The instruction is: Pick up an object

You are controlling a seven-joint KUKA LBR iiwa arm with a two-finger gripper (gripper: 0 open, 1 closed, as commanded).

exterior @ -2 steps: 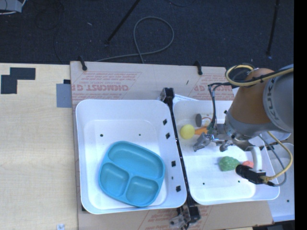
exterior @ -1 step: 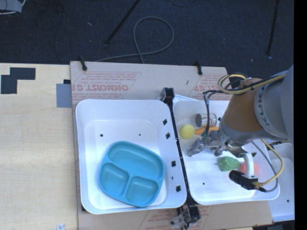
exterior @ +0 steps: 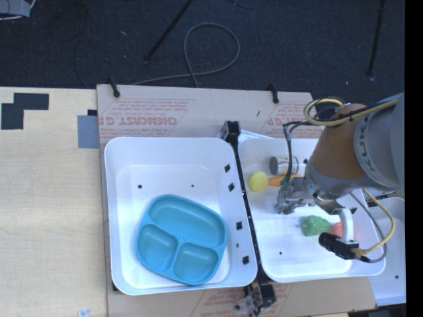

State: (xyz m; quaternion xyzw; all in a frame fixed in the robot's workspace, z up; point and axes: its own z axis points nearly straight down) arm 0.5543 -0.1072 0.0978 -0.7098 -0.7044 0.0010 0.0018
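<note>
Grey arm with orange band enters from the right, wrist bent downward; metal two-finger claw points left, low.

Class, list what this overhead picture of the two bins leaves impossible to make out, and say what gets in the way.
- Gripper: finger state, too small and dark.
- Orange object near the yellow ball: the gripper hides part, identity unclear.
- Red item beside the green object: mostly behind the arm's white fitting.
- Right bin: the arm covers its right part.

Yellow ball, maybe carrot, right bin
</note>
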